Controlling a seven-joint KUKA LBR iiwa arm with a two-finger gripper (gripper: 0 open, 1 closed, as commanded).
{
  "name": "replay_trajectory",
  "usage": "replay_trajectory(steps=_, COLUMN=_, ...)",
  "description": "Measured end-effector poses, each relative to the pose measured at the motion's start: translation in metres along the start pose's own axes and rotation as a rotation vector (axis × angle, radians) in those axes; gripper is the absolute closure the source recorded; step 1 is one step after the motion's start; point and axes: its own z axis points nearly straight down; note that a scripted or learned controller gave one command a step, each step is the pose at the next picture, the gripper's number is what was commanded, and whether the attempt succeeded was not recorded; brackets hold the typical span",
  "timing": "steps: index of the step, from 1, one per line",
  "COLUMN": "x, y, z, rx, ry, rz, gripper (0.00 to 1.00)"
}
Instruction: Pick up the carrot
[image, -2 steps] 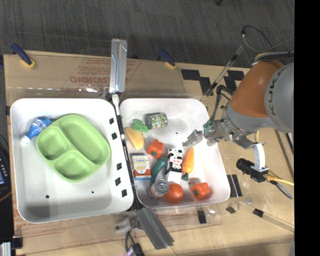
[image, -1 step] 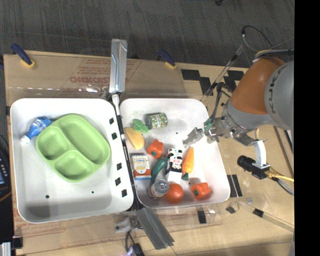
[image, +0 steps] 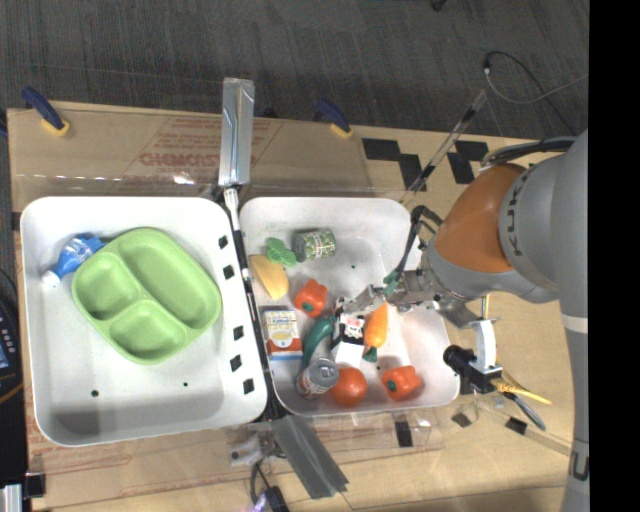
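Hovering gripper (image: 385, 297) touching carrot (image: 376, 327) in right bin (image: 330, 212); finger opening indiscernible.

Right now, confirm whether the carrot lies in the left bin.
No: the carrot sits in the right bin, among other toy food.

— What sort of place is this?

— A robotics lab. A grey industrial arm (image: 540, 225) with an orange band reaches over a bench (image: 120, 140) covered in taped cardboard.

— What else shows it?

— 2 white bins (image: 60, 400) sit side by side on it, blue clamps (image: 45, 110) grip its far edge, and loose cables (image: 520, 80) run over dark carpet (image: 300, 50) beyond.
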Motion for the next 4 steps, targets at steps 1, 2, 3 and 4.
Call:
replay_trajectory(steps=1, x=-0.003, y=0.022, z=0.006, rx=0.002, ry=0.000, rz=0.003, gripper=0.00)
replay_trajectory(steps=2, x=0.048, y=0.051, z=-0.056, rx=0.020, ry=0.005, rz=0.009, gripper=0.00)
replay_trajectory(steps=3, x=-0.002, y=0.029, z=-0.066, rx=0.022, ry=0.003, rz=0.056, gripper=0.00)
replay_trajectory(steps=4, x=0.003, y=0.023, z=-0.031, rx=0.024, ry=0.006, rz=-0.073, gripper=0.00)
